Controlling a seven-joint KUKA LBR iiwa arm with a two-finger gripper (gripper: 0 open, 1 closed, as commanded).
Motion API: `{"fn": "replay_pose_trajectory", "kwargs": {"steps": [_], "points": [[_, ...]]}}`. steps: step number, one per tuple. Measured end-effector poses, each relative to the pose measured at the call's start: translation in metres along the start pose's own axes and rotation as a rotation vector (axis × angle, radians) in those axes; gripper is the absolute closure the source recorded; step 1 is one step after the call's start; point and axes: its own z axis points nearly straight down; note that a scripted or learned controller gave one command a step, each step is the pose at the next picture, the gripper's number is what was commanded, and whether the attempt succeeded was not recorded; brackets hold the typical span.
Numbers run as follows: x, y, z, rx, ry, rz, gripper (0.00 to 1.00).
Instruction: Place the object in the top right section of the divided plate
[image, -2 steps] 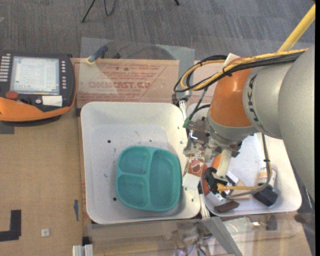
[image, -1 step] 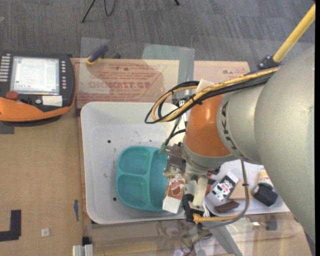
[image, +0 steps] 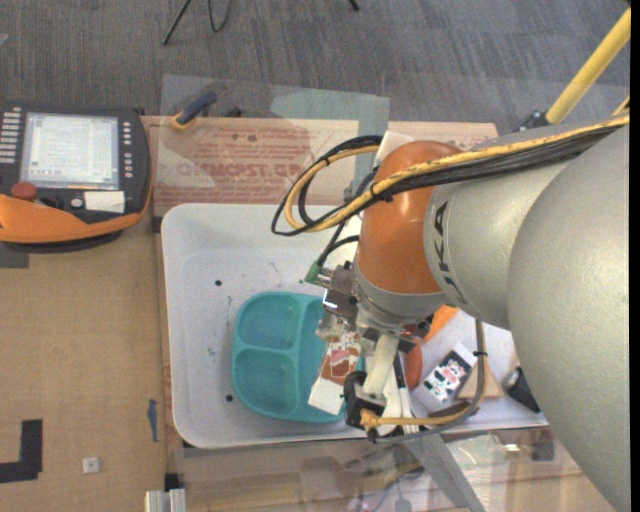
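A teal divided plate (image: 275, 355) lies in the left bin (image: 190, 300), toward its front, with its sections bare where they show. My gripper (image: 340, 345) hangs over the plate's right edge, under the orange wrist band. A small brown, red and white object (image: 342, 365) sits right at the gripper, above the plate's right rim. A white piece (image: 324, 397) shows just below it at the rim. Whether the object is gripped or merely lying there is hidden by the wrist.
Right of the wrist lie an orange item (image: 441, 321), a white box with a black pattern (image: 447, 376) and a dark thing (image: 521, 388). The arm covers most of the right side. A teach pendant (image: 70, 170) rests left of the bins.
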Motion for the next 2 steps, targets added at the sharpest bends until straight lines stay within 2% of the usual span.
{"fn": "replay_pose_trajectory", "kwargs": {"steps": [1,2], "points": [[0.005,0.028,-0.02,0.0,0.0,-0.008,1.0],[0.01,0.047,-0.019,-0.002,-0.001,-0.07,1.0]]}}
